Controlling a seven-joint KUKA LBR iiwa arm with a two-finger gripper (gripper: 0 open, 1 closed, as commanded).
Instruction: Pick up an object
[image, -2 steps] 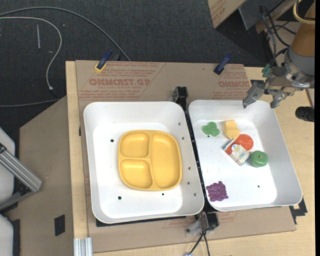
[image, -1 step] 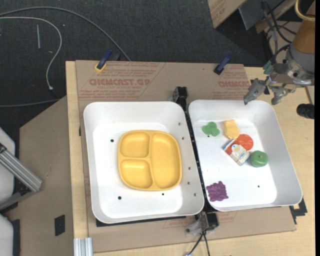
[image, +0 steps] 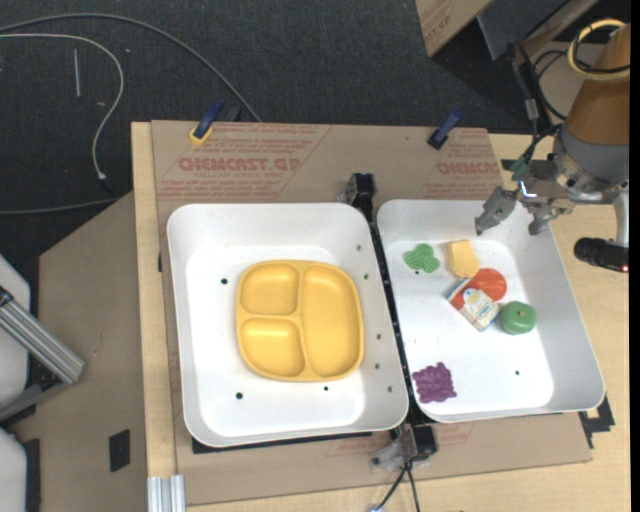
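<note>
The right bin (image: 560, 340) holds several small toy foods: a green broccoli-like piece (image: 421, 258), a yellow block (image: 463, 257), a red round piece (image: 488, 282), a small white and blue carton (image: 474, 306), a green apple (image: 517, 318) and a purple grape bunch (image: 434, 381). My gripper (image: 516, 214) hangs over the bin's far right corner, above and to the right of the yellow block. Its two fingers are spread apart with nothing between them.
The left bin (image: 200, 240) bears a yellow three-compartment plate (image: 300, 320). Both bins rest on a cardboard sheet (image: 300, 150) held by blue clamps (image: 207, 122). A black bracket (image: 360, 187) sits between the bins at the far edge.
</note>
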